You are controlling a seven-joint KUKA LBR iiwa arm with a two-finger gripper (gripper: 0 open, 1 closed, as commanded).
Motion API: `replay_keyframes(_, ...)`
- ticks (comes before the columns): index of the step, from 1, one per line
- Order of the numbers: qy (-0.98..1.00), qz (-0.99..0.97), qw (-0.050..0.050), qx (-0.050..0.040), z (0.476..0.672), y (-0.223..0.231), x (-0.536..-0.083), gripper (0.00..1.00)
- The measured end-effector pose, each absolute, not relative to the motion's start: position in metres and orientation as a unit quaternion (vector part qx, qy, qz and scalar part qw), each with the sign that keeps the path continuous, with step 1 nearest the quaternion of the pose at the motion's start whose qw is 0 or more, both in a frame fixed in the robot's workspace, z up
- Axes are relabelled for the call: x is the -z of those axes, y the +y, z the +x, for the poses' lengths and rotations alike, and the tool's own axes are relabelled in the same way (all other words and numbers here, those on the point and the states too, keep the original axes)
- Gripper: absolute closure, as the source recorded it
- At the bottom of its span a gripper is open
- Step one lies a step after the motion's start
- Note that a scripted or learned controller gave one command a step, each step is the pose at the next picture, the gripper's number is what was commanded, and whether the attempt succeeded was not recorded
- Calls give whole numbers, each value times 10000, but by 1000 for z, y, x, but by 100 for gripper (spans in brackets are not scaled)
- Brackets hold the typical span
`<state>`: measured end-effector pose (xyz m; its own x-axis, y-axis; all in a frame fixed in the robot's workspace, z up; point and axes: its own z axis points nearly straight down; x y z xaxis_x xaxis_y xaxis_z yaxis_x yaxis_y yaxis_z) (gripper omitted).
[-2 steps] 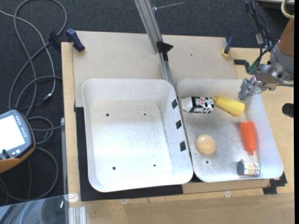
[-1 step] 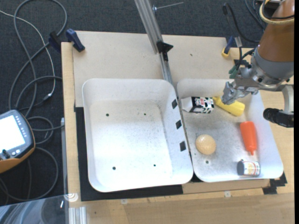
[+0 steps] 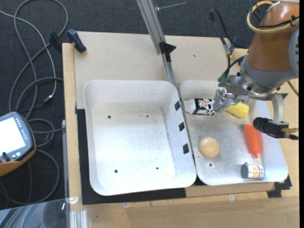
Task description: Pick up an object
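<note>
My gripper (image 3: 221, 101) hangs low over the back of the right bin (image 3: 280, 167), under the orange-banded wrist. Just left of it lies a small black-and-white carton (image 3: 203, 106), close to or touching the gripper's tip. A yellow block (image 3: 239, 110) lies just right of the gripper, partly covered by it. Further forward in the same bin lie an orange carrot-shaped piece (image 3: 252, 139), a tan ball (image 3: 209, 147) and a small jar on its side (image 3: 252, 171).
The left bin (image 3: 95, 127) stands beside the right one, with a raised divider (image 3: 183, 127) between them. A metal rail (image 3: 154, 25) slants across the back of the bench. A black fitting (image 3: 270, 126) juts from the arm above the right bin's edge.
</note>
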<state>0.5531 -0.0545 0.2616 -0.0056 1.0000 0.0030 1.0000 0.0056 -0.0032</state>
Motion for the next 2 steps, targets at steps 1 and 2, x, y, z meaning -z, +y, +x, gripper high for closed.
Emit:
replay_keyframes(1, -7091, -7051, 28, -6, 539, -9, -247, 100)
replay_keyframes(2, -7094, -7048, 28, -7, 527, 41, -232, 100)
